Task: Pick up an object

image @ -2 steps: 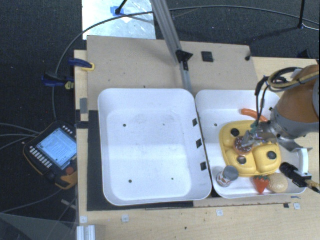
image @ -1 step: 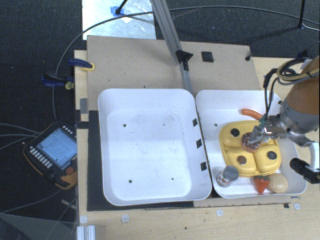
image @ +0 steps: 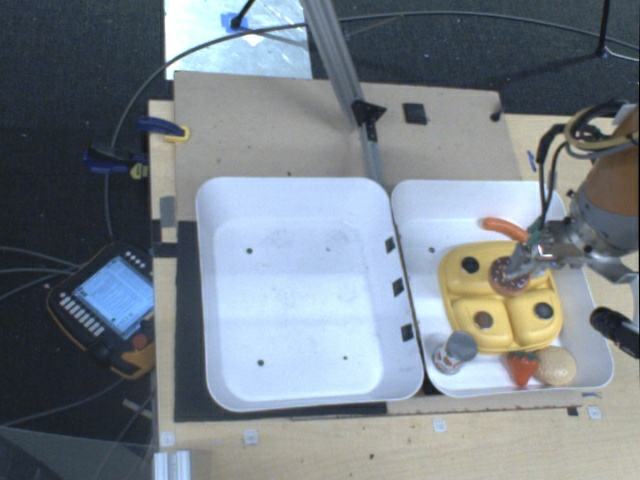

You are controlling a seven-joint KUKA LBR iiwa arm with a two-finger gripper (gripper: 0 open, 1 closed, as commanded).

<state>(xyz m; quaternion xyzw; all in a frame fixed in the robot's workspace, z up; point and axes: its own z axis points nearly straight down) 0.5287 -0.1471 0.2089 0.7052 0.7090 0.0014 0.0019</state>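
The gripper (image: pixel 517 271) is down in the right bin (image: pixel 420 228), its tip sitting on or just over the upper right part of a yellow moulded tray (image: pixel 470 298); from here it is too small and blurred to tell how its jaws stand or whether anything is between them. Going left to right: a teach pendant (image: pixel 105 308) lies on the dark floor beside the bench, then comes the left bin (image: pixel 215 298), one of two white bins set side by side. In the right bin I count one yellow tray with four round hollows, one orange carrot-like piece (image: pixel 497 228) just above it, one small grey-capped object (image: pixel 455 351) at its lower left, one red strawberry-like piece (image: pixel 523 367) below it, and one beige lump (image: pixel 556 366) touching the red one at the bin's lower right corner.
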